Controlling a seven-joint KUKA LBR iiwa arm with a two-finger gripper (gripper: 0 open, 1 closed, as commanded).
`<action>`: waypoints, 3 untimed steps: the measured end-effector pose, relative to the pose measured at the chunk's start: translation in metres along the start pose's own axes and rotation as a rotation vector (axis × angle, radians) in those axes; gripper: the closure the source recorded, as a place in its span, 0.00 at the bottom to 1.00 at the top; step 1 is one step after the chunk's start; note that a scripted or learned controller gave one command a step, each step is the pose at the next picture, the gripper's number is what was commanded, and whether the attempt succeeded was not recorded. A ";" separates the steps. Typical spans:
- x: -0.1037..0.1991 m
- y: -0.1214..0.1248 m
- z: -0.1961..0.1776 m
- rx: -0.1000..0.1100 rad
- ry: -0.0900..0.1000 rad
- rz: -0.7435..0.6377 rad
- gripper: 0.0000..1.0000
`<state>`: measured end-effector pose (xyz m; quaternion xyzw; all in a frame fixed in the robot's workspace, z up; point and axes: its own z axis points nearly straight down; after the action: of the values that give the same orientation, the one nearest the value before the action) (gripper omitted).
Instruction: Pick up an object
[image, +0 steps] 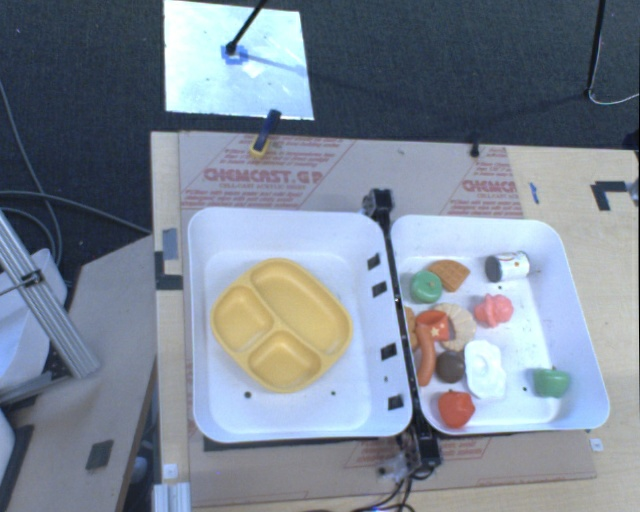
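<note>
From the camera view, looking down on the bench: two white bins sit side by side. The left bin carries a yellow divided tray and nothing else to grab. The right bin is where the candidates are, a crowd of toy food. There's a green round piece just beside a tan cracker-like piece, a small white-and-dark can on its side, a pink lump, a white piece, a red tomato-like piece near the front wall and a green pepper-like piece off on its own. As for the gripper's state, I cannot tell.

The risk, as I judge it, is the cluster by the divider: pieces touch or overlap there, so a descent could nudge neighbours or close on two. The green pepper-like piece looks a cleaner target.
</note>
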<state>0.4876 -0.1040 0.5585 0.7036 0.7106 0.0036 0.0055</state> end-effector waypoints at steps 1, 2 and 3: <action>0.000 0.000 -0.011 -0.004 -0.001 -0.003 1.00; -0.001 0.001 -0.023 -0.008 -0.002 -0.007 1.00; -0.001 0.001 -0.034 -0.012 -0.004 -0.010 1.00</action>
<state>0.4885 -0.1054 0.5926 0.7000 0.7140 0.0063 0.0110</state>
